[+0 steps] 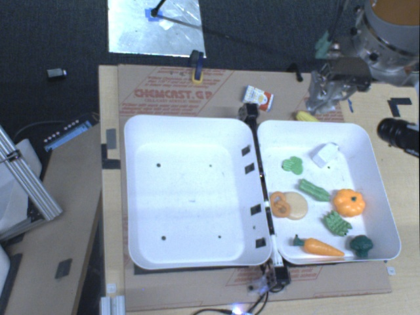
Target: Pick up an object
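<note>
Orange pumpkin (348, 202) crowds green toys; claw (323, 101) state unclear, above the bin (377, 169).

Red print reading "CHEMCAST GP" runs across the brown cardboard sheet (172, 92) at twelve o'clock of the left bin (134, 176); smaller lines beneath it stay illegible.

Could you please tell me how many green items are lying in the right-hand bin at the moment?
4: a clover-like piece upper left, a long pod mid-bin, a ridged piece below the pumpkin, and broccoli in the near right corner.
</note>
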Robot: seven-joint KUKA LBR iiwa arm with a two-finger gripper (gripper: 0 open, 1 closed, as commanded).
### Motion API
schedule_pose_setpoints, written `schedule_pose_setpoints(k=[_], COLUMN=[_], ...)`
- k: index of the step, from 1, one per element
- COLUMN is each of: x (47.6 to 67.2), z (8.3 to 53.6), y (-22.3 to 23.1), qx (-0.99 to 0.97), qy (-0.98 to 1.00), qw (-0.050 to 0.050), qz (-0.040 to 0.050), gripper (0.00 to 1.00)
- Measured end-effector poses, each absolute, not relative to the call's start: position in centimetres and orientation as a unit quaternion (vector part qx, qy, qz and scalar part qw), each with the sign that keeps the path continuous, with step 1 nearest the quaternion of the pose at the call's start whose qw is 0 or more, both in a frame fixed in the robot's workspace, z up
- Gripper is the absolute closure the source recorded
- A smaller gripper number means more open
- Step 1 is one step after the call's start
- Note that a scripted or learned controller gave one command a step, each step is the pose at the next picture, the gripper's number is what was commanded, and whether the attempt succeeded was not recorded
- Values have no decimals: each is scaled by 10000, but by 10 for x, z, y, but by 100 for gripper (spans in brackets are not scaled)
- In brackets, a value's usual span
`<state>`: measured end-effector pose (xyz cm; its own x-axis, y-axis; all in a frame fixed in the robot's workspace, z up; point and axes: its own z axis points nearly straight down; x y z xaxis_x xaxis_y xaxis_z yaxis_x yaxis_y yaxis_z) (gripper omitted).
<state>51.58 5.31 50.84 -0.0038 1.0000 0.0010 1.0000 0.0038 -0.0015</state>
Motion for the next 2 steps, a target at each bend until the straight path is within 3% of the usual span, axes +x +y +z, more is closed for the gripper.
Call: schedule_pose_setpoints(k=[1,2], x=[490,486], z=[537,535], y=[101,106], qx=[-7039,-7056], qy=[-7103,-7086], qw=[-9,-4], qz=[-26,-13], gripper=[100,100])
